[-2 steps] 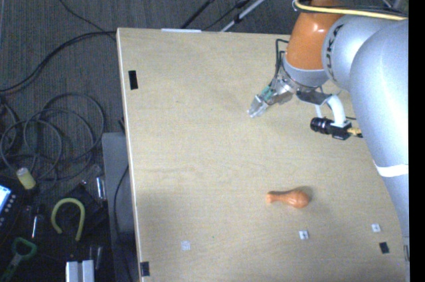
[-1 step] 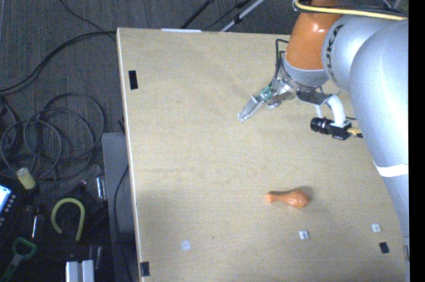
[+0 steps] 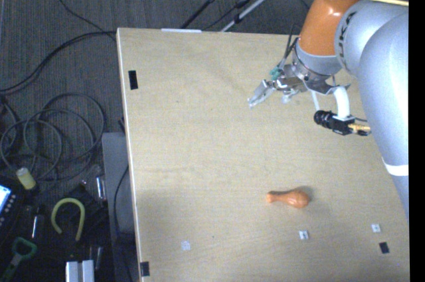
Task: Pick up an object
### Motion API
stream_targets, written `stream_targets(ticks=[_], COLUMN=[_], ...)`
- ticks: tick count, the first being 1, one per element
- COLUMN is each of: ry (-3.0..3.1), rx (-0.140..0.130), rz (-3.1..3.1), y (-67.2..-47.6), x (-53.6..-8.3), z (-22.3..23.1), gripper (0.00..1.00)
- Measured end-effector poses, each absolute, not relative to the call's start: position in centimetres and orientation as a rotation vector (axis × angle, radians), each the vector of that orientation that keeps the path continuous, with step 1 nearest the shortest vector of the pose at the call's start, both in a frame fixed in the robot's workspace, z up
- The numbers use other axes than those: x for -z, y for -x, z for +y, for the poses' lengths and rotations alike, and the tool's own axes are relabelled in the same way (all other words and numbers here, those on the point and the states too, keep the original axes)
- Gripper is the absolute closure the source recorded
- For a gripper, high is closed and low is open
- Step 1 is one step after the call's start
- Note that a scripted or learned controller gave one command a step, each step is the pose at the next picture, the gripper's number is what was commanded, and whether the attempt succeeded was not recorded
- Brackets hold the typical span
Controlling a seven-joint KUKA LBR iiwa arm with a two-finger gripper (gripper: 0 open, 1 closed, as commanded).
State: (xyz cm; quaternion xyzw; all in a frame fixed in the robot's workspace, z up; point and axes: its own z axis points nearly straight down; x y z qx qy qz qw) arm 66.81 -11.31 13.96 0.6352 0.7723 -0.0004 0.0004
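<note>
A small orange object [image 3: 289,198], shaped like a pear or gourd, lies on its side on the tan bench surface [image 3: 199,141], toward the lower right. My gripper [image 3: 259,95] hangs over the upper right of the surface, pointing left, well above and slightly left of the orange object and apart from it. Nothing shows in the gripper. The grey arm with its orange band [image 3: 325,22] reaches in from the right.
Small white tags [image 3: 303,234] and black marks [image 3: 133,79] dot the bench. A black and yellow part [image 3: 340,124] sticks out below the wrist. Cables and tools [image 3: 60,141] lie on the floor past the left edge.
</note>
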Motion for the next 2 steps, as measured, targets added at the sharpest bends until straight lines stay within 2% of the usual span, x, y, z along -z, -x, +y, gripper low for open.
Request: stream_targets(ticks=[1, 2], ry=[-2.124, -1.728], rx=[0.005, 0.002], rz=[2.311, 2.624], y=[-66.8, -66.8], x=[-15.5, -8.4], z=[-22.5, -19.0], gripper=[0.00, 0.00])
